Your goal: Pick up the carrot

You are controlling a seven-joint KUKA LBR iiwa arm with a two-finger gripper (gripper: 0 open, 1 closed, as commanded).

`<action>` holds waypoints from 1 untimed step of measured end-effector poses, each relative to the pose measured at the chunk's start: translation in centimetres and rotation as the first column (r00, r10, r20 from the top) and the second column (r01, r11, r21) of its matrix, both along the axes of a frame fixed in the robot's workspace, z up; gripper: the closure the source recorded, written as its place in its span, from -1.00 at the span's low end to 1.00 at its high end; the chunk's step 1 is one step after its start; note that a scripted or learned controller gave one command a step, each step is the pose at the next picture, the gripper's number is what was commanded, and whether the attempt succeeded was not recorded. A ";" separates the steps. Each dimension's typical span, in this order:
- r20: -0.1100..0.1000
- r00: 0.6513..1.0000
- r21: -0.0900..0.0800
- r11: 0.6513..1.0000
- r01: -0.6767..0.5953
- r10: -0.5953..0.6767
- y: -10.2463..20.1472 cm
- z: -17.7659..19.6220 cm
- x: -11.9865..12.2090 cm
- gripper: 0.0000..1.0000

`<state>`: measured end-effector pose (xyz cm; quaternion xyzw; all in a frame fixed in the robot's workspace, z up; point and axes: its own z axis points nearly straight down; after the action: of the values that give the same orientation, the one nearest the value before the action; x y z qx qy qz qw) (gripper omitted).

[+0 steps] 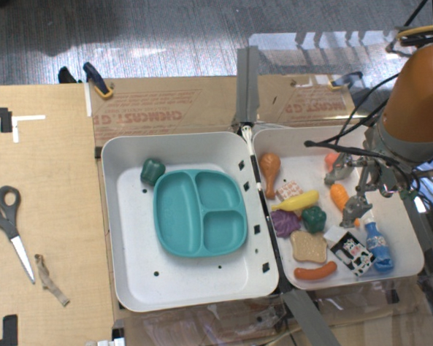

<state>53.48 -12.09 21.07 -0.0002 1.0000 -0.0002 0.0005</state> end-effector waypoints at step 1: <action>0.004 0.999 -0.001 0.999 0.034 -0.034 -2.6 -11.7 2.0 -1.00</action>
<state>55.45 -14.73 9.33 0.0171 0.9999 -0.0006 0.0022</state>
